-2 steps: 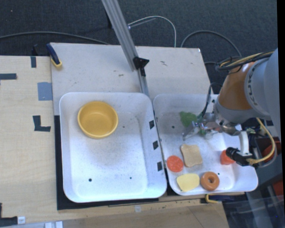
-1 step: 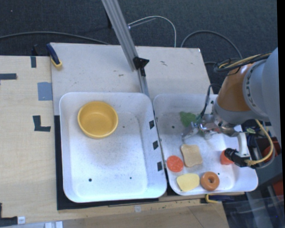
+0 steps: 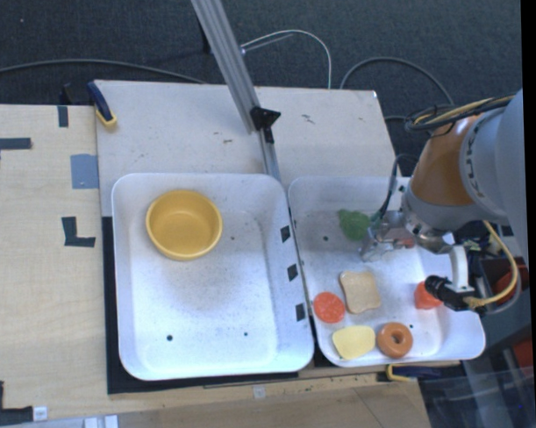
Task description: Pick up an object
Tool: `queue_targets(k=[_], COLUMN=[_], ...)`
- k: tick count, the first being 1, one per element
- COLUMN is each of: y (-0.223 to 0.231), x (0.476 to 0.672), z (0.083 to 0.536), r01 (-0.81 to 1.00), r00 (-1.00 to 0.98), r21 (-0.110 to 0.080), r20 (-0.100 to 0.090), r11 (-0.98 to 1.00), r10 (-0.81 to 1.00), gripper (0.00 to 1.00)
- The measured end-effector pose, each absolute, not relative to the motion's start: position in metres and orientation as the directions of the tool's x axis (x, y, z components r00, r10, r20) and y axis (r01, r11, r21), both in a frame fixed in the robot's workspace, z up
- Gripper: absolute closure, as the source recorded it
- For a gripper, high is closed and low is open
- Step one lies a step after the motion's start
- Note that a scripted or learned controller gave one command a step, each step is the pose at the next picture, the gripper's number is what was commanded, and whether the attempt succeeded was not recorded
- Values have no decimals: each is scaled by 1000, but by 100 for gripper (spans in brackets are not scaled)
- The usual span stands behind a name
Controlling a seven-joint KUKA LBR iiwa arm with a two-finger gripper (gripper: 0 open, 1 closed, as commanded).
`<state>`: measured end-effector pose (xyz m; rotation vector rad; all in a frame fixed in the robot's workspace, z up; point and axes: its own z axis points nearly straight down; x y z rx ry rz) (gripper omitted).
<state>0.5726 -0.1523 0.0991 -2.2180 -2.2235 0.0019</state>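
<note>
The right bin [image 3: 457, 342] holds several small toy foods: a green leafy piece [image 3: 351, 222], a slice of toast [image 3: 360, 291], a red round slice [image 3: 328, 307], a pale yellow piece [image 3: 353, 342], a brown donut [image 3: 395, 338] and a red piece [image 3: 426, 294]. My gripper [image 3: 375, 243] is down in this bin, just right of and below the green piece and above the toast. Whether it touches the green piece I cannot tell.
A yellow bowl [image 3: 184, 223] sits in the upper left of the left bin [image 3: 211, 342]. A slanted metal pole [image 3: 237, 69] crosses the bench behind the bins. Cables hang by the arm at the right.
</note>
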Motion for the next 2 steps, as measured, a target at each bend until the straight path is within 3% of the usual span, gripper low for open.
queue_targets(k=[2], y=[-148], x=[572], z=[184], r01=[1000], r00=[-2], r21=[3], r20=[0], r11=[2], r10=[1000], gripper=[100])
